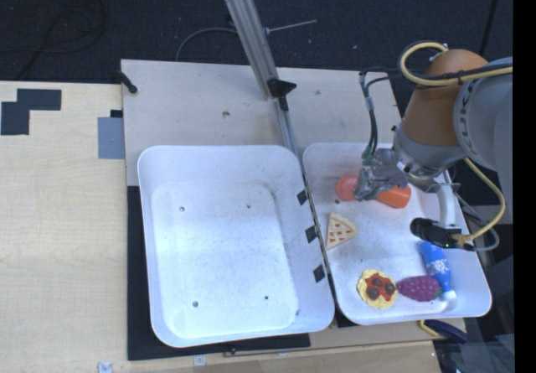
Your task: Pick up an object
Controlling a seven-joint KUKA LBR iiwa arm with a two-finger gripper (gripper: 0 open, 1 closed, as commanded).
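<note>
1. Nearest my camera, in the right bin [469,300], I see a purple grape-like toy [418,287], a yellow round toy with red spots [377,288] and a blue tube [436,265]. All lie well apart from the end effector, so I expect no trouble from them.
2. Further in lies a pizza-slice toy [339,230], its tip toward the left bin [167,195]. A sideways scrape could nudge it.
3. Beyond it, the end effector [368,185] sits low over an orange-red toy [375,191], which lies in the right bin's far half, long axis roughly left-right across the view.
4. I cannot tell whether the end effector is clenched or released; it hides the toy's middle.
5. My worry: the toy looks rounded, so a pinch across that axis may squirt it out sideways, or the lift may come up bare.
</note>
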